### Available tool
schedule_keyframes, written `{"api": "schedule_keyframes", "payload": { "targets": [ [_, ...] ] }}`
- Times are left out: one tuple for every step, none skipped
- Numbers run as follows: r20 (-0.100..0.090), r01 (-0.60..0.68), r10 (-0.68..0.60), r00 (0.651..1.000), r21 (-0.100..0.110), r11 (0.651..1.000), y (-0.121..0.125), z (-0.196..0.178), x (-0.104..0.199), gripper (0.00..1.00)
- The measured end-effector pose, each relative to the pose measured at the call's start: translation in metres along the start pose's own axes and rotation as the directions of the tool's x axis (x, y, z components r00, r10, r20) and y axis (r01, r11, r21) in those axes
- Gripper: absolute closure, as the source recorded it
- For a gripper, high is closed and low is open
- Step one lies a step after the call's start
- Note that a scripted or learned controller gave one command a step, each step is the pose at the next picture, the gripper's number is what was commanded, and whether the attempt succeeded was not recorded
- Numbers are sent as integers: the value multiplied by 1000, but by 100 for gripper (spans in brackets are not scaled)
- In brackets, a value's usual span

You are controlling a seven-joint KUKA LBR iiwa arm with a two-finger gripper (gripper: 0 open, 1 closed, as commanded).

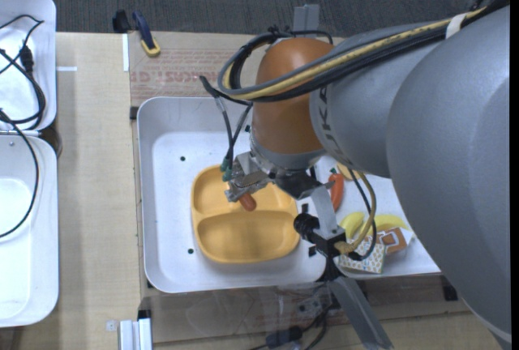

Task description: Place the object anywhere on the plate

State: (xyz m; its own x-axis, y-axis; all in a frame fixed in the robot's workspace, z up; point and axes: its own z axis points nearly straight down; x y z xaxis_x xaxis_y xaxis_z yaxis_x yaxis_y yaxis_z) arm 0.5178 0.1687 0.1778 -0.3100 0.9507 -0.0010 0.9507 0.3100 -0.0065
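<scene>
A yellow two-compartment plate (243,239) lies in the right white bin (162,202), toward its front. My gripper (241,191) hangs over the plate's far compartment, under the orange wrist band. It is shut on a small reddish-brown sausage-like object (248,202), whose end sticks out just below the fingertips, right above the plate's dividing ridge. I cannot tell whether the object touches the plate.
An orange carrot-like piece (336,190), a yellow banana (366,222) and a patterned carton (375,253) lie at the bin's right side, partly under the arm. The left bin (32,275) holds black cables (20,81). A blue-and-yellow clamp (143,32) lies on the bench behind.
</scene>
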Motion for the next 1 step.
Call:
{"api": "schedule_keyframes", "payload": {
  "targets": [
    [0,0,0,1000,0,1000,0,0,0,0]
  ]
}}
